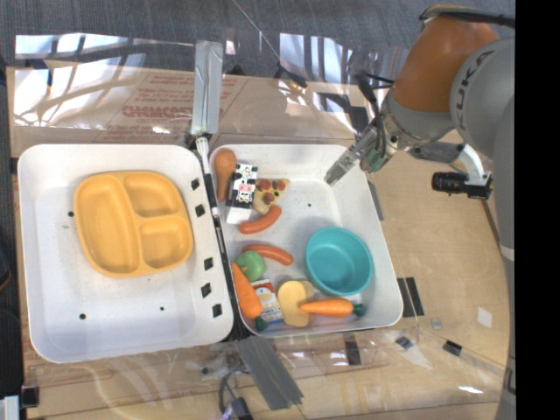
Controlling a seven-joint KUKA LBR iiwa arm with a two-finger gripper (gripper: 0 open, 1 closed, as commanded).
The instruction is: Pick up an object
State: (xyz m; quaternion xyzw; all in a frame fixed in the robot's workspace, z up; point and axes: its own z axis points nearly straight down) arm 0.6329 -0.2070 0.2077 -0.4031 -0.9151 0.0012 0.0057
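While the end effector hangs over the upper right corner of the right bin, whether it is spread or pressed together cannot be told. Right of centre, that bin holds a teal bowl, carrots, sausages and a black-and-white carton, its print too small to read. A yellow divided tray fills the left bin. Red lettering on cardboard at upper left stays illegible.
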